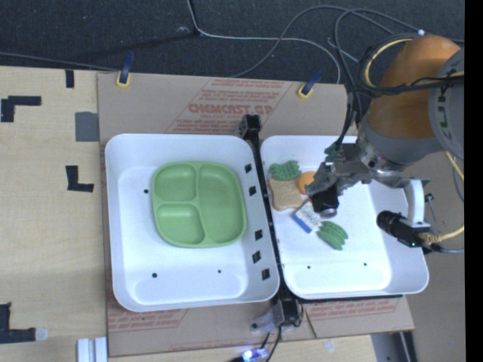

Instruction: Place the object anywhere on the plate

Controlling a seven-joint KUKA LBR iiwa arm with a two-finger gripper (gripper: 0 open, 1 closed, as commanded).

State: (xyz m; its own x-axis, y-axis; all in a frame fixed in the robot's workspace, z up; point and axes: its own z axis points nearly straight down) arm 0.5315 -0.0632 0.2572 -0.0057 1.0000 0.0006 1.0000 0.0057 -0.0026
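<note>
Now my claw [323,200] hovers over the toy pile right of the green plate [199,204]; grip unreadable; next, pick one.

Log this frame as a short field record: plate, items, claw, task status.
plate: green divided plate in the left bin, nothing on it
items: in the right bin: green leafy piece, tan slice, orange piece, blue-white packet, green pod
claw: claw low over the item cluster
task status: placement not yet done
</note>
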